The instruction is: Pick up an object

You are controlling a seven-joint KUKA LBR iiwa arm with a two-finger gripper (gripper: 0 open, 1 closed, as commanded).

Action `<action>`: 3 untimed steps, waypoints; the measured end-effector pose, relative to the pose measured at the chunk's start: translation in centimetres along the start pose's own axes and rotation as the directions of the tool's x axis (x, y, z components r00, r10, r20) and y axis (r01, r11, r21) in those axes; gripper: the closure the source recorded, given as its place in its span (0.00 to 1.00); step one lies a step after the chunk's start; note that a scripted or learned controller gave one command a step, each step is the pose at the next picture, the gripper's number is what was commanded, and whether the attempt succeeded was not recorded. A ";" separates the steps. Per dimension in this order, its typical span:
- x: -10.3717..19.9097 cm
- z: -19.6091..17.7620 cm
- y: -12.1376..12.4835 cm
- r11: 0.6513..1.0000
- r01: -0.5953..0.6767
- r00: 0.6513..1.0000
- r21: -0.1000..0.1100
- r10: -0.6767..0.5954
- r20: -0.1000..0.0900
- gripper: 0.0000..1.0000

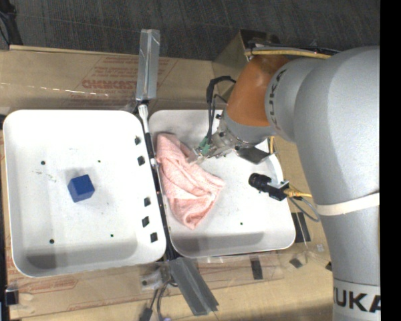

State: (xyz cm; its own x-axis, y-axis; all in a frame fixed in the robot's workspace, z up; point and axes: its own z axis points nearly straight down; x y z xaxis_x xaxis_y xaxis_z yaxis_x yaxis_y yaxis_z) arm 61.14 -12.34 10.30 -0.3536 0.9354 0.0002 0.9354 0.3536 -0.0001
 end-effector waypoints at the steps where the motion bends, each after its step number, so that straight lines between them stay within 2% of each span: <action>1: 0.0 0.0 0.0 1.000 0.000 1.000 0.000 0.000 0.000 0.00; 2: -0.5 -4.5 2.0 0.993 0.117 0.993 0.000 -0.117 0.000 0.00; 3: -0.7 1.1 -4.7 0.991 0.137 0.991 0.003 -0.137 -0.002 0.00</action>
State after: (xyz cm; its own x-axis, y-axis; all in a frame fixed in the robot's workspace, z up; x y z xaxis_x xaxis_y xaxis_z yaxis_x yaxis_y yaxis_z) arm 57.02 -14.66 9.16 -0.4784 0.8781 0.0024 0.8781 0.4784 -0.0027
